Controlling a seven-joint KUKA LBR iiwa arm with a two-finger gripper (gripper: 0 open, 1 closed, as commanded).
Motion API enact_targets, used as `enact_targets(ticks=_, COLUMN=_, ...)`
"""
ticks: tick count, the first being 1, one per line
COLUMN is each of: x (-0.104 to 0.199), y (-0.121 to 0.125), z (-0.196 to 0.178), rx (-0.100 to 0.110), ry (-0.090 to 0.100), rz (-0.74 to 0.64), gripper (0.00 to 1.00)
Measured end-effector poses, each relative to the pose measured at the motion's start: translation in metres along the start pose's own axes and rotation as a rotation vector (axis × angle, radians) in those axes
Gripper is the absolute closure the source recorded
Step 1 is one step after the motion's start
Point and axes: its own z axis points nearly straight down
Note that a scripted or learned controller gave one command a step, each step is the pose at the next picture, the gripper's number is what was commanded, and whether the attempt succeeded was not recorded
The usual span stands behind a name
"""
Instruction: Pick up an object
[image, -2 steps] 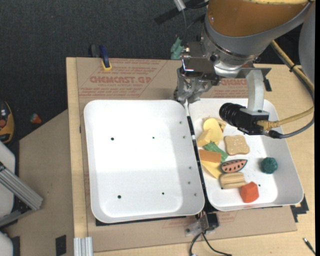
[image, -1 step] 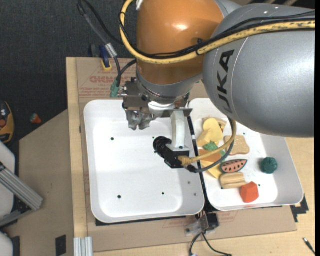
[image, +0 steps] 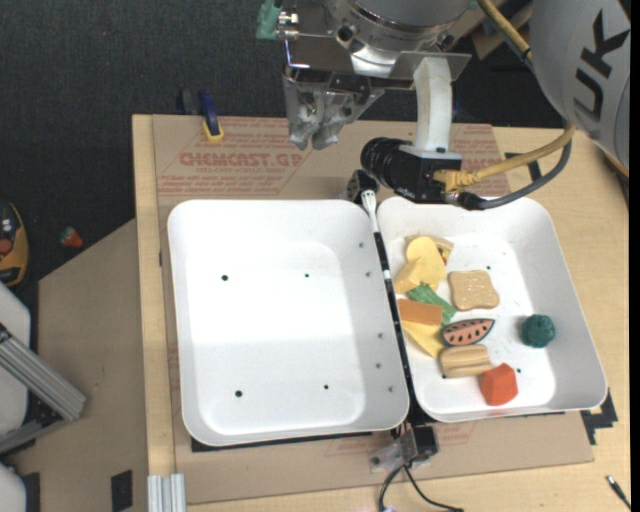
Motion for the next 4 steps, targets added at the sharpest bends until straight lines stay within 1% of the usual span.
enact_targets(ticks=1, x=0.001, y=-0.001, z=0.0, rx=0.016, ry=-0.007, rz=-0.002, gripper=1.0)
enact_targets(ticks=4, x=0.005, y=0.0, z=-0.032, rx=0.006, ry=-0.003, rz=-0.007, gripper=1.0)
